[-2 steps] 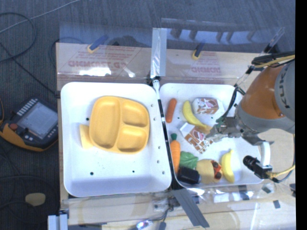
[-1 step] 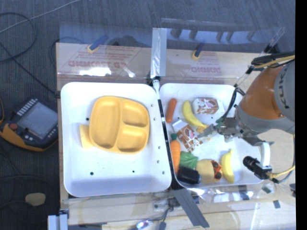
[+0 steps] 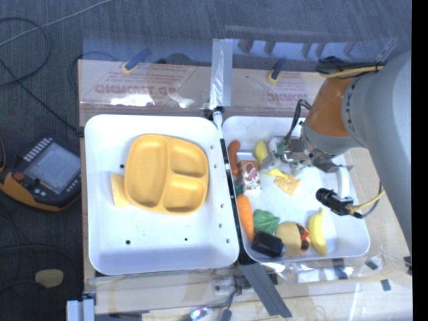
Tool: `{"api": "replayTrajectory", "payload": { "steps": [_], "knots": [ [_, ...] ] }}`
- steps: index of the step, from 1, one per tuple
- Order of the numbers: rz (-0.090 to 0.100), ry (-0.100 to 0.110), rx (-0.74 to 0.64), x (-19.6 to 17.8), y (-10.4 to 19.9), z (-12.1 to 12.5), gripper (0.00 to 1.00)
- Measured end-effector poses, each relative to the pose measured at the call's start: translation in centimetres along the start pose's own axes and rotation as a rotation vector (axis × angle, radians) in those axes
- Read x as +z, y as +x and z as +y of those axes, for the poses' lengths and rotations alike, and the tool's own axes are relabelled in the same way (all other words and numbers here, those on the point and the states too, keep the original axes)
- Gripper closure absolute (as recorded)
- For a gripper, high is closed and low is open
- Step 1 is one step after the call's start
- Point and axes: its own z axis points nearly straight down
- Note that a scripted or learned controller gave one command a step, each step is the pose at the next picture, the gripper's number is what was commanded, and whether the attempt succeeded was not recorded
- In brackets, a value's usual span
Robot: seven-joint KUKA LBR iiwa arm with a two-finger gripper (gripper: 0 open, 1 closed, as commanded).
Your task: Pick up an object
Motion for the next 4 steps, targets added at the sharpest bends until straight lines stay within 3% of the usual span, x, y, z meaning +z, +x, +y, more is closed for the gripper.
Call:
{"api": "replayTrajectory", "payload": {
  "steps": [1,2,3,4],
  "knots": [
    [-0.002,0.001,-0.001,-1.0,0.0,0.0,1.00],
    [-0.002,0.001,-0.001,-1.0,0.0,0.0,0.00],
    [0.004,0.015,-0.159,-0.7,-2.9,2.3,0.00],
    [0.004,0.017,-0.161,-1.5,-2.8,2.3,1.00]
  ]
}}
